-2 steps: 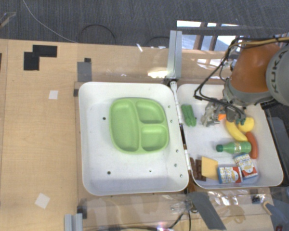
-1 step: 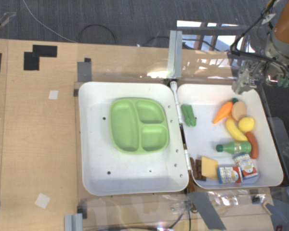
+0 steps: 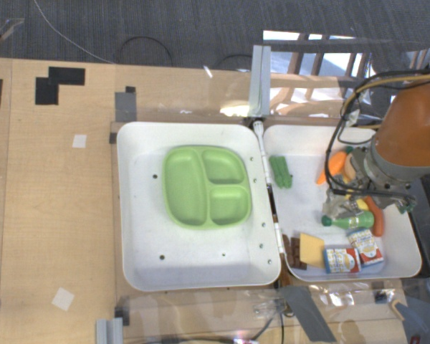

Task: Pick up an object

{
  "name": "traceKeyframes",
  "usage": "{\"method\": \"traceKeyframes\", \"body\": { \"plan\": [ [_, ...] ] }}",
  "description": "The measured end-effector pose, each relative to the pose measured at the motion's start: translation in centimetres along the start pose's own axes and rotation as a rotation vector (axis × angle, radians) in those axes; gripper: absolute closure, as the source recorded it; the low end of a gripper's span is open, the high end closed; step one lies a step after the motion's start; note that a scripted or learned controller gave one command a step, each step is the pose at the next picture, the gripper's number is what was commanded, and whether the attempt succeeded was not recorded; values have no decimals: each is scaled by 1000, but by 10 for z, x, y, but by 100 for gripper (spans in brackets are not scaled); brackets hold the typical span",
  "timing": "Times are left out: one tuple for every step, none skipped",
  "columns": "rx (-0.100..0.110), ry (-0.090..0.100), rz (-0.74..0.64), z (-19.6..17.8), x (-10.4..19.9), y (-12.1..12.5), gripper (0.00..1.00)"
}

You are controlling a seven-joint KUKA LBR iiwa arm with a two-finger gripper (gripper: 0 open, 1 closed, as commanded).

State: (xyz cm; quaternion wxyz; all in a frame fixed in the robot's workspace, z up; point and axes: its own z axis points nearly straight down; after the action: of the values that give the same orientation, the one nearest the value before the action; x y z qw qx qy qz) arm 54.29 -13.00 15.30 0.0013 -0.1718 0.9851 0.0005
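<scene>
Nearest the bench's front edge, in the right bin, the toy packages and a yellow block lie crowded into the low corner — awkward, packed picks. Just above them lies the green bottle, which I judge my likeliest object, since my gripper hangs directly over its neck end. Whether it is open or has hold of anything, I cannot tell — my wrist hides it. Farther back a green piece lies alone; the green divided plate sits in the left bin.
</scene>
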Motion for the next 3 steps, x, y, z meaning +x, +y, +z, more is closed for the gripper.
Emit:
{"method": "traceKeyframes", "body": {
  "plan": [
    [3,-5,-1,-2,-1,-1,0],
    [22,-28,-86,55,27,18,0],
    [8,-15,-32,63,-49,2,0]
  ]
}}
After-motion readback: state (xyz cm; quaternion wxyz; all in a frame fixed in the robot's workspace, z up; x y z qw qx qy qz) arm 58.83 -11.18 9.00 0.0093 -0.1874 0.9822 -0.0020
